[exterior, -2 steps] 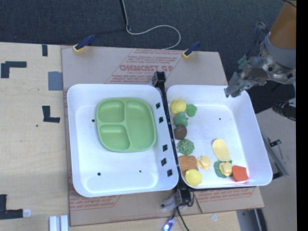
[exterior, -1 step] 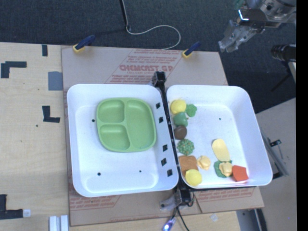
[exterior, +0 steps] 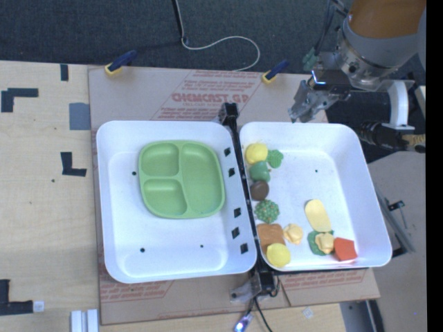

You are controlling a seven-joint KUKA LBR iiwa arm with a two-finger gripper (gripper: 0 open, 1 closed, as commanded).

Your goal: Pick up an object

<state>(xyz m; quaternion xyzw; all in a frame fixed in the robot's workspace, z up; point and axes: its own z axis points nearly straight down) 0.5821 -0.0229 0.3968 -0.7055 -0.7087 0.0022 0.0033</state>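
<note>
Camera view: claw beyond right bin's far rim, grip unclear; yellow toy nearer, to its left.

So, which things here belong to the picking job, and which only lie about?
For the job: two-finger gripper; right white bin; its small toy foods, such as the yellow round lemon and orange block.

Lying about: green divided plate; white cable.

Position: one fixed camera above the counter.
Direction: looks down at a slant, the far edge at the top of the frame.
Distance: far enough to take in both the left bin and the right bin whole.
Arm side: the arm enters from the upper right.
</note>
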